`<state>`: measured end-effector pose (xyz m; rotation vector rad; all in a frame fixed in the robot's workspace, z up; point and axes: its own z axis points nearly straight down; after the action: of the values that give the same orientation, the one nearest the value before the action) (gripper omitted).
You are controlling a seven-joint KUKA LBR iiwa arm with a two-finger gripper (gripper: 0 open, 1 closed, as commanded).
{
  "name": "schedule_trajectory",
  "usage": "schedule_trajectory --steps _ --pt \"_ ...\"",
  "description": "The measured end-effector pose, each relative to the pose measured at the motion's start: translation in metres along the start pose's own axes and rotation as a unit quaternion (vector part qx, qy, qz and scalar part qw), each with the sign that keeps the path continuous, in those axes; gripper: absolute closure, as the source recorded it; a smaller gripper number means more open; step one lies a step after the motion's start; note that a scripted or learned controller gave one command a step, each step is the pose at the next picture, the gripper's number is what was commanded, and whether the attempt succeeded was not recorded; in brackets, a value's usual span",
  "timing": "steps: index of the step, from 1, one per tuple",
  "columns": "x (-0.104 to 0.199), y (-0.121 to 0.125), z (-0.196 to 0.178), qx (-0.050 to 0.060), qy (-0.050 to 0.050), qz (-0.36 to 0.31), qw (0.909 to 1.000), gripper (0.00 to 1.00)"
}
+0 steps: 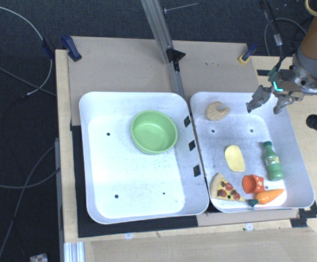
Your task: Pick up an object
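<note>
While the two-finger gripper (268, 99) hangs with fingers spread and empty above the right shallow white bin's (295, 141) far rim, you have the pale tan lumpy piece (217, 111) just to its left. It lies apart from the other toys, giving open room around it.

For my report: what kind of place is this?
Probably a robotics lab test bench: two shallow white bins, small toy food like the plastic pizza slice, and the grey arm's gripper above.
</note>
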<state>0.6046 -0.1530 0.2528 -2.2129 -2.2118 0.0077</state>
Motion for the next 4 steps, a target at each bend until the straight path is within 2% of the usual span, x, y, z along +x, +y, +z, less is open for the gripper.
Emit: schedule_trajectory --steps 1,2,4 --pt "0.0 0.001 -0.003 -0.003 0.0 0.0 1.0 0.0" --pt "-0.003 -0.006 0.043 0.0 0.0 0.0 1.0 0.0" --pt "-0.005 -0.002 0.159 0.001 0.001 0.0 1.0 0.0"
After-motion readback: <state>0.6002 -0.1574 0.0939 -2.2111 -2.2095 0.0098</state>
